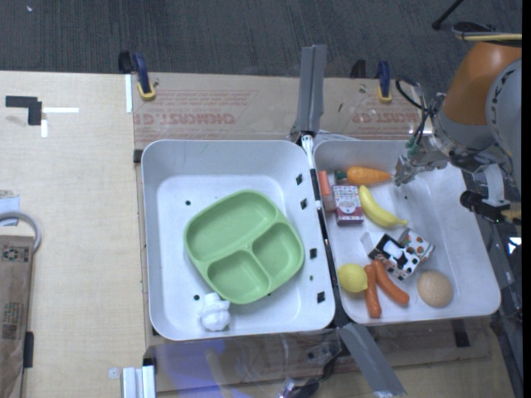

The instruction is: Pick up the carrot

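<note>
The carrot (369,174) is orange with a small green top at its left end. It lies flat near the back of the right bin (465,247), pointing right. My gripper (405,173) hangs at the back of the same bin, just to the right of the carrot's tip and close to it. Nothing shows between its tips.
In the right bin lie a banana (381,209), a red box (348,204), a lemon (353,278), two orange-red sticks (387,285), a black-and-white toy (401,254) and a tan egg (434,289). The left bin (166,222) holds a green divided plate (243,246) and a white lump (215,313).
</note>
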Controlling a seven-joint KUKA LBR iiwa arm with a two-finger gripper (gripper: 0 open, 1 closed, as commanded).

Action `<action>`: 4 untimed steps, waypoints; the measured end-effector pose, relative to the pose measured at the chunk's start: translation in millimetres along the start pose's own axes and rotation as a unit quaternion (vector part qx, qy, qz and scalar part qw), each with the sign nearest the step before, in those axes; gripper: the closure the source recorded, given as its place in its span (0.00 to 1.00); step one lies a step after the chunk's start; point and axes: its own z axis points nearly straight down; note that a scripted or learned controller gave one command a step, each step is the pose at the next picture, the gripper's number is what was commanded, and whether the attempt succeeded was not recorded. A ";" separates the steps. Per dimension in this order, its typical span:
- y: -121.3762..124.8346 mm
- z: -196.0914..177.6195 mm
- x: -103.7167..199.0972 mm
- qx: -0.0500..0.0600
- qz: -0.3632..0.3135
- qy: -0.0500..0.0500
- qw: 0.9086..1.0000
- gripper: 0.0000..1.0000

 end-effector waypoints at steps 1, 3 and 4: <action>-20.1 -111.7 30.3 -0.003 0.018 0.000 1.000 1.00; 7.6 9.5 35.8 -0.004 -0.065 0.000 0.998 0.00; 8.4 -1.1 35.5 -0.005 -0.066 -0.001 0.998 1.00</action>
